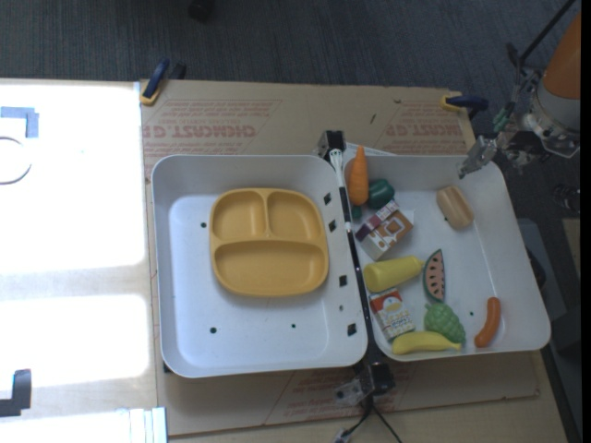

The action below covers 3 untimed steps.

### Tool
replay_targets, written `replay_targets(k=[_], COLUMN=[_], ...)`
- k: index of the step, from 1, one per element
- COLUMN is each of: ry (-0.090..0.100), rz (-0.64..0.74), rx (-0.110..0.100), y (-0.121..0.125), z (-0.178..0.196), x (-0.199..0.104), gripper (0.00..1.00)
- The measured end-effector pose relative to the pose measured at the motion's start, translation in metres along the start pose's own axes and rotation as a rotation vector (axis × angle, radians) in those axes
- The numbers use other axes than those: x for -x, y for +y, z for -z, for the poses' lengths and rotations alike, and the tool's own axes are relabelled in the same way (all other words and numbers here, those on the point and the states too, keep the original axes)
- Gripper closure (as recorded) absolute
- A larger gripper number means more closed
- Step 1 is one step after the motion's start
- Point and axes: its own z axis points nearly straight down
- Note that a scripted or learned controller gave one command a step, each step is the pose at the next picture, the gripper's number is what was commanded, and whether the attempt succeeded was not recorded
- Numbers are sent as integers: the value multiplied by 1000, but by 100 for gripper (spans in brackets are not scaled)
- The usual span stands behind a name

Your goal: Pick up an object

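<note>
My gripper (pixel 476 158) hangs over the far right corner of the right bin (pixel 517 247), with nothing seen in it. A tan bread roll (pixel 454 207) lies just below and left of it. The same bin holds an orange carrot (pixel 358 175), a dark green piece (pixel 380 192), a brown and white box (pixel 384 230), a yellow block (pixel 391 271), a watermelon slice (pixel 435 276), a small red and white carton (pixel 393 312), a green bunch (pixel 443 322), a banana (pixel 426 342) and a red sausage (pixel 488 322).
The left bin (pixel 185 312) holds a yellow divided plate (pixel 270 241). Both bins rest on a cardboard sheet (pixel 240 123) held by clamps (pixel 155 79). A bright white surface (pixel 69 247) lies to the left.
</note>
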Motion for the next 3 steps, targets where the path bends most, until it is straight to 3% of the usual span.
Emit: replay_targets(k=[1, 2, 3], ry=[0, 1, 0], rz=[-169, -24, -27], rx=[0, 0, 3], y=[-64, -142, -141], z=[-98, -101, -91], x=[-61, -85, -85], gripper=[0, 0, 100])
